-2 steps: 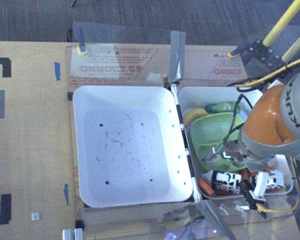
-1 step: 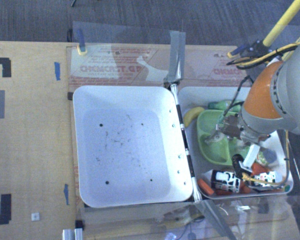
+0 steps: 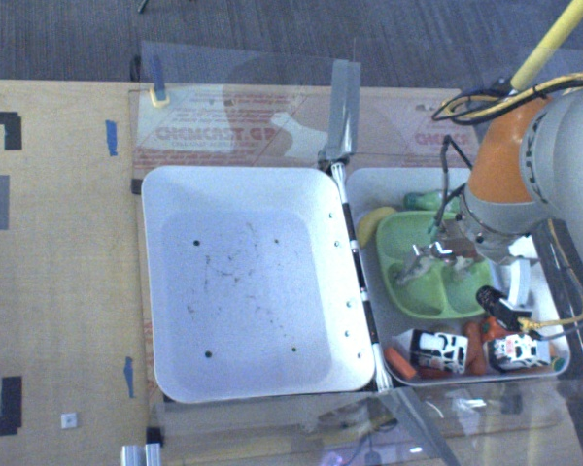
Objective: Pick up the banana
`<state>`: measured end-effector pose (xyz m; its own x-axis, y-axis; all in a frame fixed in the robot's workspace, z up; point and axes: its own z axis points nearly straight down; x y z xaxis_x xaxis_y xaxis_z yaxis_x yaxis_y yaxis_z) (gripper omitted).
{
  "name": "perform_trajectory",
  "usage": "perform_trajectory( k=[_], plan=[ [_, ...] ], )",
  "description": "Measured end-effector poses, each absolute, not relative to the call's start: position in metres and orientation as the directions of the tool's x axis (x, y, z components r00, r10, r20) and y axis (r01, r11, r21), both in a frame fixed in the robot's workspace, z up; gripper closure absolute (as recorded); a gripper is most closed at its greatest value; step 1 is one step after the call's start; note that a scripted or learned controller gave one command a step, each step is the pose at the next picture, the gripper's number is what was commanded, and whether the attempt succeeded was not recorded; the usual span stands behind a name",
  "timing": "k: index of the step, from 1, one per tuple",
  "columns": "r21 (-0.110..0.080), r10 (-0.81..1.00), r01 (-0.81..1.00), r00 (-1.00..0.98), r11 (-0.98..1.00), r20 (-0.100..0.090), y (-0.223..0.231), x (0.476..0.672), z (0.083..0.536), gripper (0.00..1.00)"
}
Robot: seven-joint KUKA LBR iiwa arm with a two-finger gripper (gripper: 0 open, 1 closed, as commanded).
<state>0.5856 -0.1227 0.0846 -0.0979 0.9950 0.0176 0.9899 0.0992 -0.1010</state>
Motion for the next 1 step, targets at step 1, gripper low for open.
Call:
perform_trajectory(
  k=[1],
  plan=[
    [0.013, 0.985, 0.985, -0.171, 0.171, -0.007, -0.0993, 0.4828, 0.0898, 0.0]
  ],
)
